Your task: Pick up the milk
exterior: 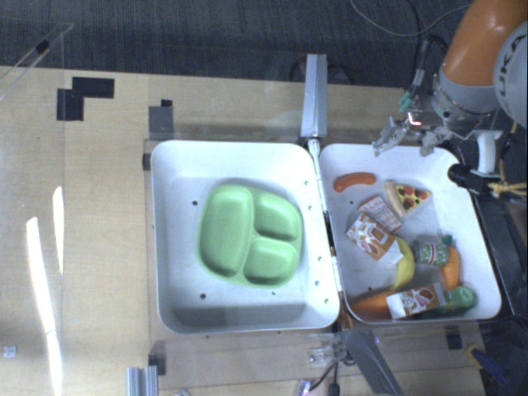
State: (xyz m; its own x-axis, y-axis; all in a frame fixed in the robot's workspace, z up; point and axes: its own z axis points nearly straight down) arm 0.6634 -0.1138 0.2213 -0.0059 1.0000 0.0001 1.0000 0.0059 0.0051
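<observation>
Presently the small white milk carton with red-orange printing (370,236) is lying on its side near the middle of the shallow white right-hand bin (472,213), towards that bin's left wall. A second small carton with a pink and white face (383,212) is touching its far corner, and a yellow banana (403,262) is lying just beside its near right edge. The bin floor to the carton's left is showing bare up to the wall.

A red-orange sausage (355,181) is lying beyond it near the far left corner, and a toy pizza slice (410,195) is sitting further right. Along the near wall the items are crowding together: an orange carrot (371,305), a white box with a red label (415,300), a green bottle (456,297), a green-lidded jar (431,252) and a second carrot (451,267).

The two-finger gripper (407,142) is hanging over the far rim of the right bin, well apart from the carton and beyond it to the right. Its fingers are standing apart with nothing between them.

A grey metal bar (313,97) is marking the divide between the bins. The white left-hand bin (169,246) is holding a green three-compartment tray (247,233) at its centre, with open floor all around it.
</observation>
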